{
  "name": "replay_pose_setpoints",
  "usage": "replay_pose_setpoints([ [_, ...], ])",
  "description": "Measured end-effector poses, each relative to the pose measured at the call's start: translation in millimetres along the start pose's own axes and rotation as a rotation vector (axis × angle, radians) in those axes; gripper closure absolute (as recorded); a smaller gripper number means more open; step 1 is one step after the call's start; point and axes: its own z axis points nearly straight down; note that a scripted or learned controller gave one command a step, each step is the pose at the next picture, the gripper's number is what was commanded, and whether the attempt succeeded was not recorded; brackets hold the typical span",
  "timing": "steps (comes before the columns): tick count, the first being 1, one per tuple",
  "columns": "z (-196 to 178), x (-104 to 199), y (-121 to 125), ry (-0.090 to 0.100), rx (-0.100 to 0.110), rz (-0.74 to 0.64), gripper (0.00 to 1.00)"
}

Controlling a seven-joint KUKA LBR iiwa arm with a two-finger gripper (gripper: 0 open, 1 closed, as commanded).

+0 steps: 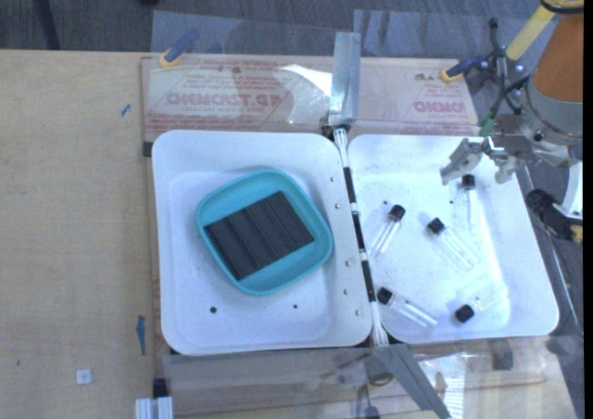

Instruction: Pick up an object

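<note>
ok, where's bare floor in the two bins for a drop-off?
Left bin: only strips around the teal tray, widest along the front edge. Right bin: clear back-left patch, between the divider and the hand. Its middle and front are crowded with vials.

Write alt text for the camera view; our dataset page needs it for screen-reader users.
A robot gripper hovers over the right white bin, which holds several clear vials with black caps. The left white bin holds a teal dish carrying a dark ribbed block.
</note>
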Motion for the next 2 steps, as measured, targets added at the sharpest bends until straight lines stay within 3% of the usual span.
replay_pose_setpoints([
  [1,48,-23,-78,0.000,-0.001,-0.207,0.00],
  [2,157,-71,-16,-0.002,-0.004,-0.329,0.00],
])
